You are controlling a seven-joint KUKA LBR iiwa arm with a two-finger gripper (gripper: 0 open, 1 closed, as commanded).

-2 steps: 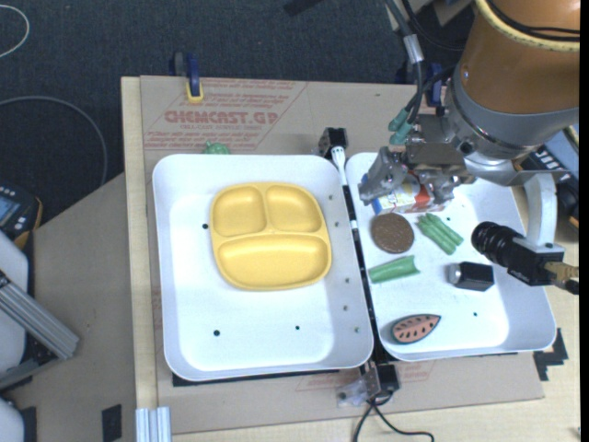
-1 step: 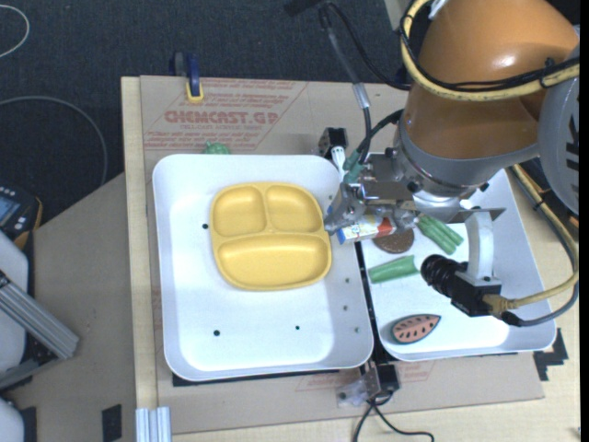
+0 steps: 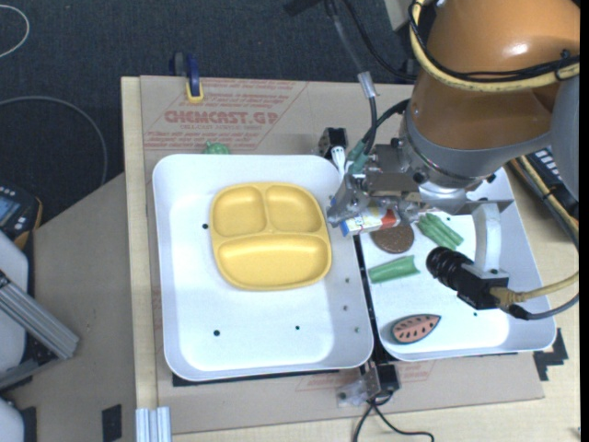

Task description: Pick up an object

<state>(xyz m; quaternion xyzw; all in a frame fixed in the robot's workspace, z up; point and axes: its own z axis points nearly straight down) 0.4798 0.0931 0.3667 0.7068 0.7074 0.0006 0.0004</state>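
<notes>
A yellow plastic plate with three compartments (image 3: 271, 236) lies flat in the left white bin (image 3: 184, 274), toward its far side, its two small wells far and the long well near. In the right white bin (image 3: 515, 334), a flat brown disc (image 3: 397, 239) lies near the dividing edge. A green bar-shaped piece (image 3: 394, 269) lies just near of it, a second green piece (image 3: 441, 231) lies tilted to its right, and an oval watermelon-slice toy (image 3: 416, 327), red with a green rim, lies nearest.
</notes>
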